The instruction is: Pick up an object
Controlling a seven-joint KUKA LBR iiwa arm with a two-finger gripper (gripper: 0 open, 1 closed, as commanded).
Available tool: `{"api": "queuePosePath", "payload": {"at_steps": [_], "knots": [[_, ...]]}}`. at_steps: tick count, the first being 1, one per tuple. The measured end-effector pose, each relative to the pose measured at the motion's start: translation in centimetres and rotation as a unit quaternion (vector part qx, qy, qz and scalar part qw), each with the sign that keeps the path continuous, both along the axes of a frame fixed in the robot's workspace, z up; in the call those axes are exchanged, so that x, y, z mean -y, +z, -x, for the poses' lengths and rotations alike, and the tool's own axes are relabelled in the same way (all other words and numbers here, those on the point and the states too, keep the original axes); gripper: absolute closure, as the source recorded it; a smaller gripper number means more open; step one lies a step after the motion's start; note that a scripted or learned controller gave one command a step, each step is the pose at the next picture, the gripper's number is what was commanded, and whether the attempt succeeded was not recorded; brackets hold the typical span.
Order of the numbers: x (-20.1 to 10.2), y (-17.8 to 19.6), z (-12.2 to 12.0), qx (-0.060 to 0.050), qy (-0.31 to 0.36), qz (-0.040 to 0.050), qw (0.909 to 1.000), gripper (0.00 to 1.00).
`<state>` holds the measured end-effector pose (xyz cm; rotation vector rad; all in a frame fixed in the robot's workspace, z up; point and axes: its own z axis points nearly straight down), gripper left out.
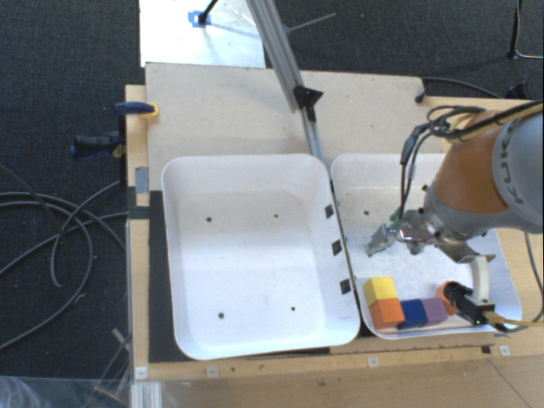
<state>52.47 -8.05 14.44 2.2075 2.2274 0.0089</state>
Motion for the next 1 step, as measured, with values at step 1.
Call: {"api": "queuePosePath", "payload": {"at_steps": [1], "knots": [[2.26, -3.58, 3.79, 0.001, -0.006, 0.0013, 1.0000, 0.00]]}}
